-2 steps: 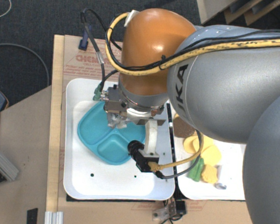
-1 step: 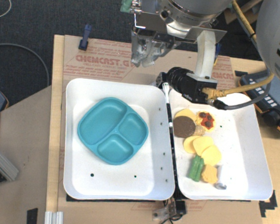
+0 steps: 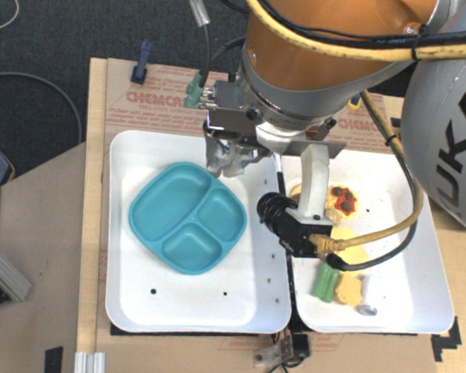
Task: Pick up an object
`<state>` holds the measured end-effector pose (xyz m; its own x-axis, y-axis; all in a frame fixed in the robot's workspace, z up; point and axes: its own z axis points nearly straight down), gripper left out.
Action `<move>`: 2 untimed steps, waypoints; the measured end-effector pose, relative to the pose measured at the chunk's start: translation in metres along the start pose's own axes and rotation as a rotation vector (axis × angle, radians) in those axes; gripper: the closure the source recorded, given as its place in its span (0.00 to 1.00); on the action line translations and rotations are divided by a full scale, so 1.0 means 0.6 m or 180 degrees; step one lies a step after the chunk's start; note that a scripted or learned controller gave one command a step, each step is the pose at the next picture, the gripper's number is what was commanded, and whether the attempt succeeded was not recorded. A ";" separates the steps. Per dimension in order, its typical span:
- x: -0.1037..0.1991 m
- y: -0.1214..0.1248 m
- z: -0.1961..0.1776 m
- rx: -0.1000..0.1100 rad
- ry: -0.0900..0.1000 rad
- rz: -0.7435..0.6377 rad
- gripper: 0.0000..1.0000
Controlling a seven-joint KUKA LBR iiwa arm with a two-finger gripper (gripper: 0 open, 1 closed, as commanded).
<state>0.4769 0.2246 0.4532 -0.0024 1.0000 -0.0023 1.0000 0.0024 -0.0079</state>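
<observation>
Bins stand side by side on the surface (image 3: 99,210), which is covered with brown cardboard printed in red along its far edge. The left bin (image 3: 124,294) holds a teal divided plate (image 3: 187,216) with three compartments, lying flat and upright near the bin's middle, turned at a slant to the bin's walls. The right bin (image 3: 422,265) holds a cluster of small things near its inner wall: a yellow piece with a red and dark patch (image 3: 343,200) on it, a pale yellow flat piece (image 3: 356,252) below that, a green cylinder (image 3: 324,282) lying nearer the front, and a yellow lump (image 3: 349,289) just beside the cylinder, with a small grey bit (image 3: 366,309) at its front edge. The arm (image 3: 329,43), grey with a broad orange band, comes in from the right and covers much of the far side of both bins. Its pincer (image 3: 229,161) hangs over the far edge of the left bin, just above the plate's far rim; whether the pincer is apart or together cannot be told, and nothing is seen held in it. A yellow hose (image 3: 384,231) and a black fitting (image 3: 283,219) hang over the wall between the bins.
</observation>
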 end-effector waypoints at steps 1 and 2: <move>0.000 0.004 0.129 0.0006 -0.0007 0.0011 1.00; -0.034 0.099 -0.137 -0.0090 0.0026 0.0019 1.00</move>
<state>0.5372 0.2046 0.5351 0.0036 1.0000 0.0059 0.9998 -0.0038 0.0204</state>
